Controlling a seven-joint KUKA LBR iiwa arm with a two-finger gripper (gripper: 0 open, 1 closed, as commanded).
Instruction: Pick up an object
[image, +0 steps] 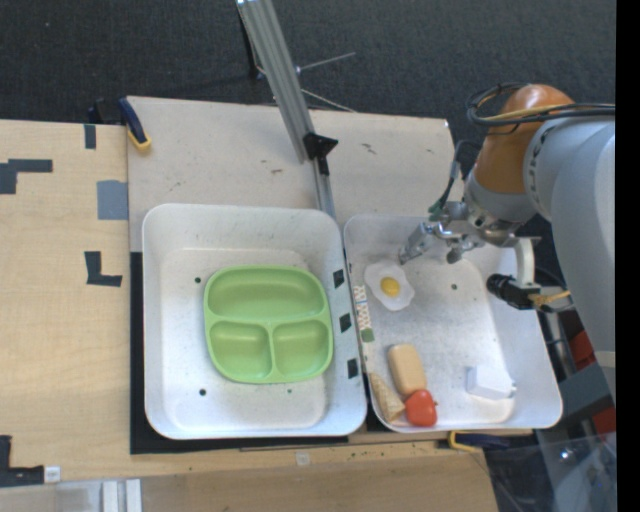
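Two white bins | hand (433, 247) metal fingers apart, clamping nothing | round glossy fried egg (389, 287) | green moulded plate (268, 323)

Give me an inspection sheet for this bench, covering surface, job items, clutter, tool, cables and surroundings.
Surface: two white bins side by side; left bin, right bin.
Job's things: in the right bin, fried egg toy near the far left, bread piece and red tomato at the near edge, white block near right.
Clutter: green divided plate in the left bin.
Tool: the tool hangs over the right bin's far end, nothing between its fingers.
Cables: black cable looped over the arm's orange band.
Surroundings: metal pole slanting behind the bins; blue and yellow clamp at the far left.
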